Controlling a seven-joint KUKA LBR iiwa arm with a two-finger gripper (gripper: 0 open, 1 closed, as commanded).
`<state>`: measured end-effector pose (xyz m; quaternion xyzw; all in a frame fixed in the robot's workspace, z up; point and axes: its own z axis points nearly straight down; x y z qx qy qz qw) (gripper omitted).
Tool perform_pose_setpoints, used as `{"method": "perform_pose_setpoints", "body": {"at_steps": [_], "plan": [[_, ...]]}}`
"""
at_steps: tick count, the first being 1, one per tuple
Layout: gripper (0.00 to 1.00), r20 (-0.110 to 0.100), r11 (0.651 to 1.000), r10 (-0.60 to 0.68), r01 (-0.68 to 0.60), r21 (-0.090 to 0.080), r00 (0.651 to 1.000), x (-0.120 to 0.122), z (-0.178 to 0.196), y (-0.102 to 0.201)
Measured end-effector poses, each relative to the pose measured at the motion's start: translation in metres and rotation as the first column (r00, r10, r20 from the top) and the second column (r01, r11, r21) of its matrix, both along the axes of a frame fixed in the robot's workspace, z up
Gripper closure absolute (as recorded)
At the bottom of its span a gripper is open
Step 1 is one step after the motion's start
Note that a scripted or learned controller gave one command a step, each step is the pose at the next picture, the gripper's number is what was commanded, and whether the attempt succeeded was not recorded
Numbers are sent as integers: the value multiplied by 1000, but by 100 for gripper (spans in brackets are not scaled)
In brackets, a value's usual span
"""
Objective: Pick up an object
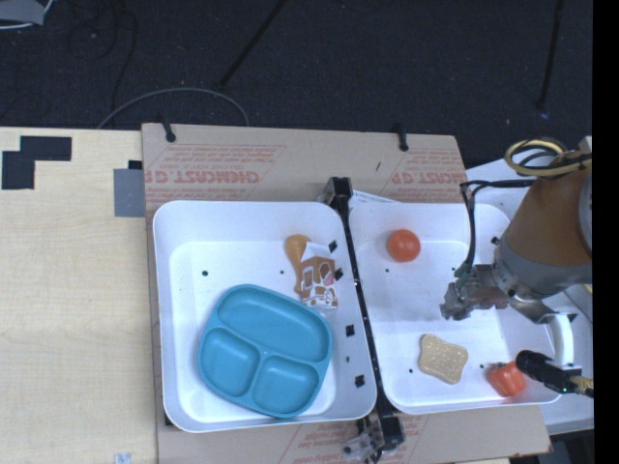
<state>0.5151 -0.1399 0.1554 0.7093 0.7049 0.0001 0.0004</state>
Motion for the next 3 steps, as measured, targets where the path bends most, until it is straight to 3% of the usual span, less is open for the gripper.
{"method": "perform_pose_setpoints", "body": {"at_steps": [2,3], "plan": [[100,0,1000,7,-7,0,1000,-2,71,-5],[100,-3,1000,12,-12,4,1000,1,77,56]]}}
